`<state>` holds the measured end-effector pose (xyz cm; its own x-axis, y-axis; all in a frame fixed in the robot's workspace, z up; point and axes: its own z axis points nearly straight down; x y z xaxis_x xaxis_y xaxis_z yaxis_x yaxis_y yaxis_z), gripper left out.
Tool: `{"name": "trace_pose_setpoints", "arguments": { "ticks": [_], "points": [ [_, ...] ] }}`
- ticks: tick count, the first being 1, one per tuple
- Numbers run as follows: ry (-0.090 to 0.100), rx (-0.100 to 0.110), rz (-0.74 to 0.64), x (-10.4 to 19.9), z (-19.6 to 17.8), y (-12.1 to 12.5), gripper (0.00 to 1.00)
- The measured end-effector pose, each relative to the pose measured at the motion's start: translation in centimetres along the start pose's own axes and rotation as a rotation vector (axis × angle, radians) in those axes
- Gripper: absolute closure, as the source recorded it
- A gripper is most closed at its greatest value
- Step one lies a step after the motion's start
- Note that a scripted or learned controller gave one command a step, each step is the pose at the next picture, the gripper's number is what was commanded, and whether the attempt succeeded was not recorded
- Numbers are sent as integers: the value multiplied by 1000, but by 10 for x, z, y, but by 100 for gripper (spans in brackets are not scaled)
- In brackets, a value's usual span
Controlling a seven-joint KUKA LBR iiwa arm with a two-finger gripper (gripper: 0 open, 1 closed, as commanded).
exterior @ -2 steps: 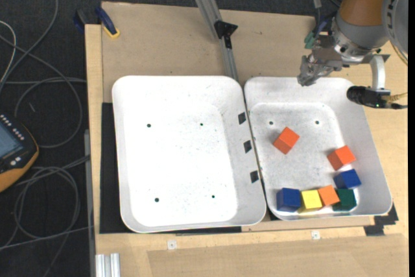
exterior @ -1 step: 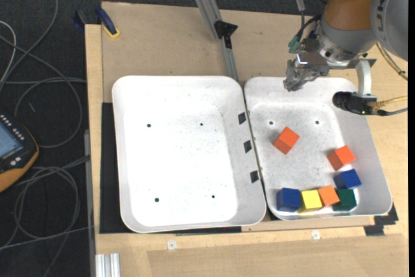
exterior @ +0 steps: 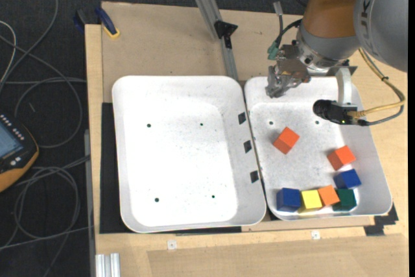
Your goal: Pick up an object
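1. Camera view: the two-finger gripper (exterior: 277, 89) hung over the right white plastic bin's (exterior: 373, 165) far edge; I could not tell its state.
2. The nearest candidate, an orange cube (exterior: 285, 140), lay free mid-bin; the other blocks clustered in the near right corner, harder to approach.

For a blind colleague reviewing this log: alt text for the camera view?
The gripper hangs over the far end of the right bin, above an orange cube and six more coloured cubes near its front corner. The left bin lies beside it.
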<state>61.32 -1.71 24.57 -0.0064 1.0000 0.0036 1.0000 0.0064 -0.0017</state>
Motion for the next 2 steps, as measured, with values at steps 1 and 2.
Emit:
{"name": "trace_pose_setpoints", "arguments": {
  "ticks": [1, 2],
  "points": [
    [0, 1, -1, 56, -7, -24, 100],
    [0, 1, 0, 107, -11, -45, 100]
  ]
}}
